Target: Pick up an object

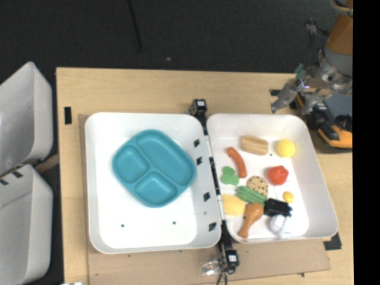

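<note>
Below and left of the end effector [291, 97], whose opening I cannot tell, the toy hot dog bun [255, 144] looks light, stiff; grasp across its width.

One fixed camera above the bench [178, 79], looking down aslant, both white bins [101, 230] framed

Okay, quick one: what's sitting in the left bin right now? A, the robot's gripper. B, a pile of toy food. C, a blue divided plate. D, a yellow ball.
C: the blue divided plate lies alone in the left bin, while the toy food, such as the sausage, sits in the right bin.
</note>
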### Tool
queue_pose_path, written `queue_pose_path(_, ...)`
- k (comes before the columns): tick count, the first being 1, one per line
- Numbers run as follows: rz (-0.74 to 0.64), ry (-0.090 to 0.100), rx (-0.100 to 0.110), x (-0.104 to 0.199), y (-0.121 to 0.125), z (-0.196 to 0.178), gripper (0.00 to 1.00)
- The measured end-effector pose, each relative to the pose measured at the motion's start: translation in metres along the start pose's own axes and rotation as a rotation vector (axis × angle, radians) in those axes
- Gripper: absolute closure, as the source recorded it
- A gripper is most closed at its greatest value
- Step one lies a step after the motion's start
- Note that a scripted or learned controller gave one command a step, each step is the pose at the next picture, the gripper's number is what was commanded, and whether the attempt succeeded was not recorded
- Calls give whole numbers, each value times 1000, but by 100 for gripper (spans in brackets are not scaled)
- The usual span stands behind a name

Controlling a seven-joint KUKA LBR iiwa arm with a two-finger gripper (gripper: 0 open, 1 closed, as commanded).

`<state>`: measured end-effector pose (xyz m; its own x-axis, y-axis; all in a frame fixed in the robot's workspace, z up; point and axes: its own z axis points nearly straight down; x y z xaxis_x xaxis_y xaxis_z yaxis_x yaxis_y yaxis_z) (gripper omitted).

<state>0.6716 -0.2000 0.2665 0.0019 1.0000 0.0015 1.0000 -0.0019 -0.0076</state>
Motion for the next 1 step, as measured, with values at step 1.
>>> queue_pose_path(1,-2,-1,-8,1,1,-5,0)
